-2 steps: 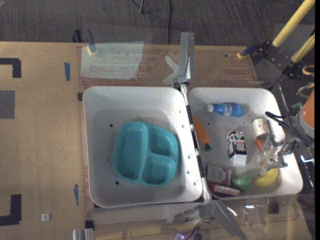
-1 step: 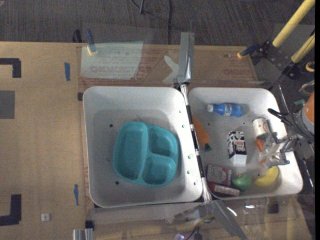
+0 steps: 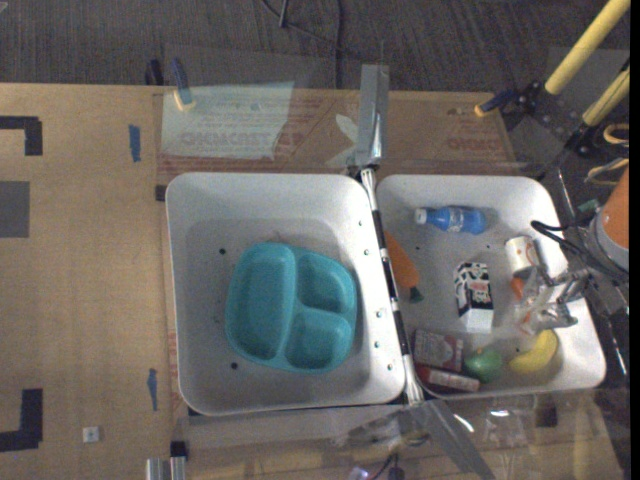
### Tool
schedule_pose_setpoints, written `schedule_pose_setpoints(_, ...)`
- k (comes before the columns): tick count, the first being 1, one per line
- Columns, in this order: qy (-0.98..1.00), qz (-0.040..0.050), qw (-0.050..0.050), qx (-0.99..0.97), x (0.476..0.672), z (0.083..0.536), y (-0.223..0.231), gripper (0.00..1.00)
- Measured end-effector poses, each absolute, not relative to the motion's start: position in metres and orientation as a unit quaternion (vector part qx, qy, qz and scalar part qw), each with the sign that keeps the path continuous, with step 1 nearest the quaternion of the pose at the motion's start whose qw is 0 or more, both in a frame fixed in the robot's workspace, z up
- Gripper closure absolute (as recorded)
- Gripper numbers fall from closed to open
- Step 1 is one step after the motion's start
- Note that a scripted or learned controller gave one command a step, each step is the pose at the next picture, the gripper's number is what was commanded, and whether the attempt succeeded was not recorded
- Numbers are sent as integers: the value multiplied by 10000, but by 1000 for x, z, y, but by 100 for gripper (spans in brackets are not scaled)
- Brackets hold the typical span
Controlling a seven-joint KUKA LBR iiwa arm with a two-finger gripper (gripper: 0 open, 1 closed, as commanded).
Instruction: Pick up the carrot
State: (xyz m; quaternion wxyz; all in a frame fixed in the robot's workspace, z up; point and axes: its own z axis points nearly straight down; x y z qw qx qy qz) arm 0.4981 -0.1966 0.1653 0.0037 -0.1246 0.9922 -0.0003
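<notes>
Banana (image 3: 534, 352) nearest — carrot (image 3: 404, 265) untouched; tool (image 3: 545, 293) grip unclear, labels unreadable.

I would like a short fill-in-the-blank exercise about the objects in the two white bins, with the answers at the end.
1. The teal divided plate lies in the ____ bin.
2. The carrot lies against the right bin's ____ wall.
3. The banana has the colour ____.
4. The blue bottle lies near the ____ wall of the right bin.

Answers: left; left; yellow; far
</notes>
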Motion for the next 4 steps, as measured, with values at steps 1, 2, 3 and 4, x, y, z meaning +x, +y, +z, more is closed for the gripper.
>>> schedule_pose_setpoints(1,9925,-6,80,-1220,500,176,-197,100)
schedule_pose_setpoints(2,9576,3,21,-2879,490,183,-172,100)
schedule_pose_setpoints(3,9584,-3,61,-2852,492,194,-172,100)
schedule_pose_setpoints(4,9591,-8,102,-2828,494,205,-172,100)
